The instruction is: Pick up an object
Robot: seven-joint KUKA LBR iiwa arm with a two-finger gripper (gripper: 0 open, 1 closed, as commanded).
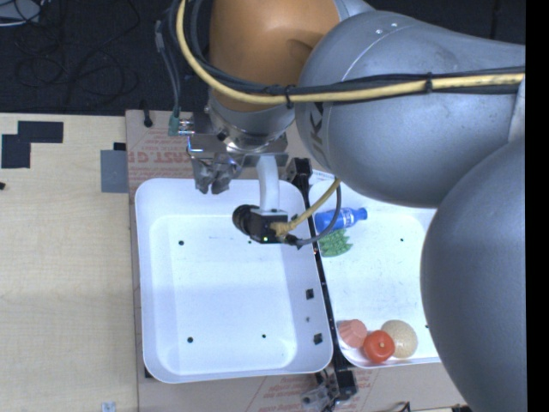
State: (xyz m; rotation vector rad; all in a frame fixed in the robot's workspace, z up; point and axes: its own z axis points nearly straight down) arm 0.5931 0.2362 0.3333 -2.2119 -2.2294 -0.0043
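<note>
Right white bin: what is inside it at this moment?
Inside the right white bin: a blue plastic bottle beside a small green leafy item, and at the near corner a red tomato-like ball, a tan round piece and a pink piece. The grey arm covers the bin's far right part.

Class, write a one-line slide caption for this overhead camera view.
Grey arm's gripper hovers over the left white bin; blue plastic bottle lies in the right.

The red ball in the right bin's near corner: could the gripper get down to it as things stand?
Probably yes. The red ball lies uncovered from above, though a pink object and a tan ball press close on either side. The gripper sits over the left bin.
</note>
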